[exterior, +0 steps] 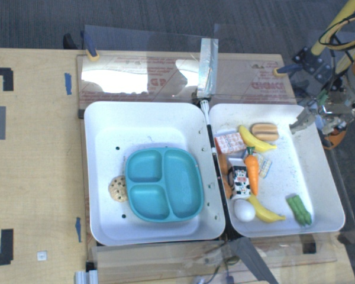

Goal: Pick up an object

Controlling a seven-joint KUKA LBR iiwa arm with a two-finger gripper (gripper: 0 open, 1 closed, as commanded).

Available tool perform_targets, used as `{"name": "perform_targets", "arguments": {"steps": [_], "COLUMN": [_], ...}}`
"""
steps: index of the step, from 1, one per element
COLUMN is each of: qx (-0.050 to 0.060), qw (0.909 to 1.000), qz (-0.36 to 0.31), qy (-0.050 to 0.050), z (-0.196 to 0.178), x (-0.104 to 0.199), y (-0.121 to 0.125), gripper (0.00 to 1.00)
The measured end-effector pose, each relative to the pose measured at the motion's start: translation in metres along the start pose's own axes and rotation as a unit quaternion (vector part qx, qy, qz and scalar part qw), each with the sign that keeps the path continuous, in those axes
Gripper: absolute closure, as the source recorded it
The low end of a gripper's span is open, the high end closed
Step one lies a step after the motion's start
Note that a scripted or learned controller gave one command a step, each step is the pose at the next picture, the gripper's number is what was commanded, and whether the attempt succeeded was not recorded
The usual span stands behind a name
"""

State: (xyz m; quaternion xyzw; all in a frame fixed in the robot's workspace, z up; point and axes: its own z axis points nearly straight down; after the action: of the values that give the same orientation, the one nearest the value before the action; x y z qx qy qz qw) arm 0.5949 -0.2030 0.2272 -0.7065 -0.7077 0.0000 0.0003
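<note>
Nearest the camera, along the front wall of the right bin [334, 215], we see a white egg [244, 210] touching the blunt end of a yellow banana [266, 210] whose long axis runs from upper left to lower right, tip toward the front right; just beyond, a green vegetable [299, 209] lies apart on bare floor, its length running up-left to down-right. Farther in, a carrot [252, 171] stands almost straight along the bin's depth, narrow end nearer us, pressed against a small black-and-white carton [241, 182] and a red-and-white packet [229, 141]. At the back, a second banana [252, 138] slants down to the right beside a hot dog bun [264, 131]. In the left bin [100, 158] sit a teal divided tray [164, 183] and a cookie [118, 188] touching its left edge. Farthest off, the gripper [328, 120] hangs over the right bin's far rim; we cannot tell how it is set. We judge the crowded middle the risk: a descent there could strike two items at once, nudge the egg rolling, or close across a banana's length and slip. The lone green vegetable looks the safer target.
</note>
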Motion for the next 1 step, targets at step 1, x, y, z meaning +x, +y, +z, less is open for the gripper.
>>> {"name": "perform_targets", "arguments": {"steps": [1], "qx": [-0.003], "qw": [0.9996], "qz": [0.028], "qy": [0.0], "z": [0.126], "x": [0.0744], "y": [0.0086], "gripper": [0.0]}}
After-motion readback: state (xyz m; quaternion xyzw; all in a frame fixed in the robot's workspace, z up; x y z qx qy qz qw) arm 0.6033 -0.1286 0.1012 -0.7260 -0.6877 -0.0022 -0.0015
